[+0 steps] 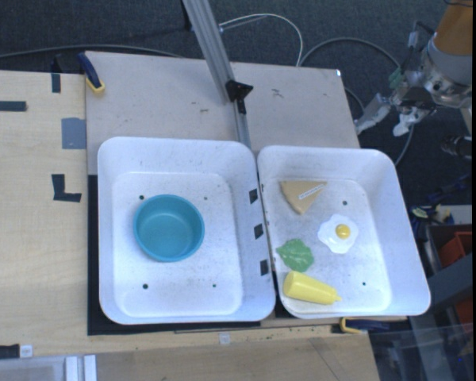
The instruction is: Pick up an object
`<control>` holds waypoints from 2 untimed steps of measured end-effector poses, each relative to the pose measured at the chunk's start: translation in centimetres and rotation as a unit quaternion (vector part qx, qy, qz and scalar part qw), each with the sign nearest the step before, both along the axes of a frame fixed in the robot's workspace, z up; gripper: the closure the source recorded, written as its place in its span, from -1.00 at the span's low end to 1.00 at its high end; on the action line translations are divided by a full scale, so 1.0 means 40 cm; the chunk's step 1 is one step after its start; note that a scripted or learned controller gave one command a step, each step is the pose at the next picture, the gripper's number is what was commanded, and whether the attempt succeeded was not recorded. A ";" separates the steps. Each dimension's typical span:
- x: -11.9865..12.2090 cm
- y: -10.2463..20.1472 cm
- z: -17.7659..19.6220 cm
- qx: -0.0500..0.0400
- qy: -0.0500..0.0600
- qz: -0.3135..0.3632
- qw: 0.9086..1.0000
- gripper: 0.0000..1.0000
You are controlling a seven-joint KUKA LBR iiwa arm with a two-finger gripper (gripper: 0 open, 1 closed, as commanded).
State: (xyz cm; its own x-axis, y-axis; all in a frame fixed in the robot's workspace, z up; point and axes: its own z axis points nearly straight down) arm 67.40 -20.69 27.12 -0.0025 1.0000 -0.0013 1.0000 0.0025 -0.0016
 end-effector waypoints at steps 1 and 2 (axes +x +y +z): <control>0.000 0.000 0.000 0.000 0.000 0.000 1.000 -1.00; -0.015 0.020 -0.149 0.001 0.003 -0.001 1.000 -1.00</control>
